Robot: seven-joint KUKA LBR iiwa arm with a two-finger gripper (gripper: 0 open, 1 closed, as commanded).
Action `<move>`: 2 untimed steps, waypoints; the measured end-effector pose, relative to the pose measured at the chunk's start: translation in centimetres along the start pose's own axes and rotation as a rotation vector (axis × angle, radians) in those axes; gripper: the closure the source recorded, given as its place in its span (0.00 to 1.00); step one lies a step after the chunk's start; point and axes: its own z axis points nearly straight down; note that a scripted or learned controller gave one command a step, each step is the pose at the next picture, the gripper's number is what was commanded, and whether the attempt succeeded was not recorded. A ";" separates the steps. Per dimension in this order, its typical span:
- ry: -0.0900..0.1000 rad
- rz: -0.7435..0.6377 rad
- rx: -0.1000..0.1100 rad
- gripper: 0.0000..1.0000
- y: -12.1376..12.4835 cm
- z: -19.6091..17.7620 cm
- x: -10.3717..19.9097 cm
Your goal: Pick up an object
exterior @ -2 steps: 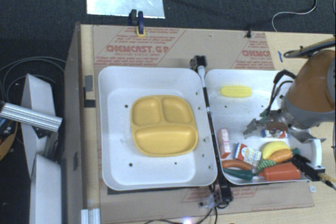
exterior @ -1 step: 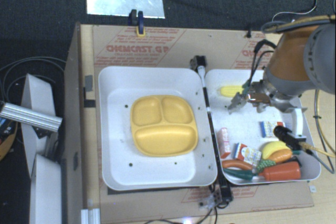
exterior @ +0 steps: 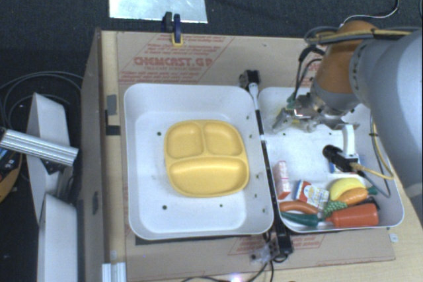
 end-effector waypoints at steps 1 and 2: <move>-0.001 0.004 0.001 0.00 -7.3 0.0 -1.8; -0.003 0.001 -0.007 0.00 2.1 -9.8 -8.5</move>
